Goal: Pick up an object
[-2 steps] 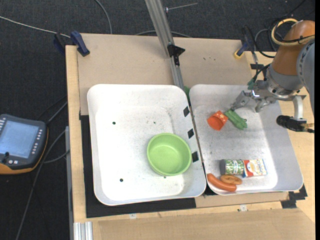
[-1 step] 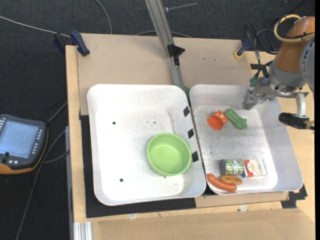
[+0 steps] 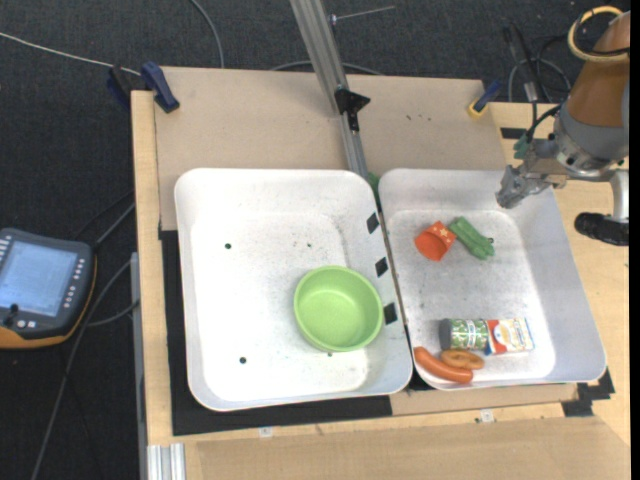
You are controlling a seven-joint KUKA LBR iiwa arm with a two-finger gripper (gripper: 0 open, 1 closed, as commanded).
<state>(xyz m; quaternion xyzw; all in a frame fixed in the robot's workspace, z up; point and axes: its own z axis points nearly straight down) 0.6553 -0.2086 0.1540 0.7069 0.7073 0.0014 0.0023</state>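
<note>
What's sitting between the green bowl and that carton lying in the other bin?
Between the green bowl and the carton, the camera view shows the two bins' touching rims with black tabs, then bare white floor of the right bin.

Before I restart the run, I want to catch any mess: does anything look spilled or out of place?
Nothing spilled. The carton lies on its side, and the hot dog rides up the right bin's front rim.
</note>
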